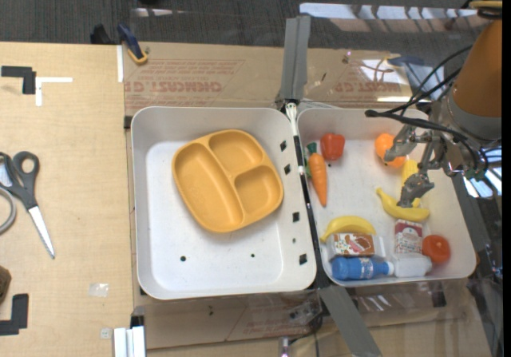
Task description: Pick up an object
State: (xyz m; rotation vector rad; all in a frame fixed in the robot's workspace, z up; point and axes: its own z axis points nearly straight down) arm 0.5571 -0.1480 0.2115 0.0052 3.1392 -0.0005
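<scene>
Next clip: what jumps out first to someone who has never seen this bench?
The big orange divided plate lying alone in the left bin catches the eye first. Next comes the right bin, crowded with toy food: a carrot, a red pepper, bananas and a blue bottle along the near wall. The gripper hangs over that bin's right side, above a banana.

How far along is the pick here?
Done: the gripper is over the right bin, just above the banana. In hand: nothing visibly held. Left: grasp and lift; banana, carrot and the other items lie in the bin.
</scene>
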